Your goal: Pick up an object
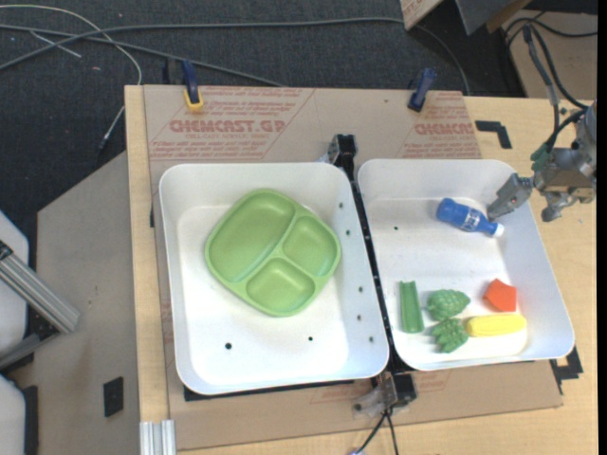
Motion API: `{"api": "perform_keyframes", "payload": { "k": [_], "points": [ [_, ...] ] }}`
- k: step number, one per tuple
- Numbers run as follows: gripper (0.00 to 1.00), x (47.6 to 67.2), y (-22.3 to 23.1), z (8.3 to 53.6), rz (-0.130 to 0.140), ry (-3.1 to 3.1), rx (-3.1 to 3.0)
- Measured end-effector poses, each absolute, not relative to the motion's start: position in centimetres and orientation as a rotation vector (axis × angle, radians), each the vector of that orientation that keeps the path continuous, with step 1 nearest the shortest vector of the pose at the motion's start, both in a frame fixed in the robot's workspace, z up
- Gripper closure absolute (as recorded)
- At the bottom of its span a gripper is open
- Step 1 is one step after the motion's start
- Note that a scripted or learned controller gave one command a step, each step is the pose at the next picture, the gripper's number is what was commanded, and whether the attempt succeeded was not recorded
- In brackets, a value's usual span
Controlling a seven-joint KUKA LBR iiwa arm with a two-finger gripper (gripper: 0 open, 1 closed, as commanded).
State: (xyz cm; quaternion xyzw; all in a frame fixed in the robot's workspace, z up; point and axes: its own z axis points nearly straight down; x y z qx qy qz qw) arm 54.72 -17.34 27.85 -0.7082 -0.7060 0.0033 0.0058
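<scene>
I see the gripper (528,200) at the right-hand bin (417,180), over its far right edge. Its two fingers are spread apart with nothing between them: one finger (504,197) slants down toward the bin floor, the other (552,208) sits outside the bin's right wall.

The nearest thing to it is a blue bottle (466,216), lying on its side on the bin floor in the far half of that bin. The bottle's right end lies just beside the tip of the slanted finger; I cannot tell whether they touch. The bottle is left of the gripper, not between its fingers.

The other things in this bin lie well apart from the gripper, along the near side. An orange block (501,296) sits above a yellow corn cob (494,325), the two touching or nearly so. Left of the corn are two green leafy pieces (448,303), one above the other, and left of those an upright green stick (409,306).

In the left-hand bin (248,368) I see a green divided plate (272,251), lying flat near the middle. Both bins rest on a cardboard-covered worktop (152,254).
</scene>
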Motion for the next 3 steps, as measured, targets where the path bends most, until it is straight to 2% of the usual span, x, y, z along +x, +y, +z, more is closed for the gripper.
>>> {"api": "perform_keyframes", "payload": {
  "k": [1,2,3],
  "points": [
    [0.0,54.9,-17.3,28.4,0.001,-2.22,-2.22],
    [0.0,55.0,-17.8,24.1,0.004,-2.218,-2.218],
    [0.0,54.1,-17.7,18.1,0.005,-2.215,-2.216]
  ]
}}
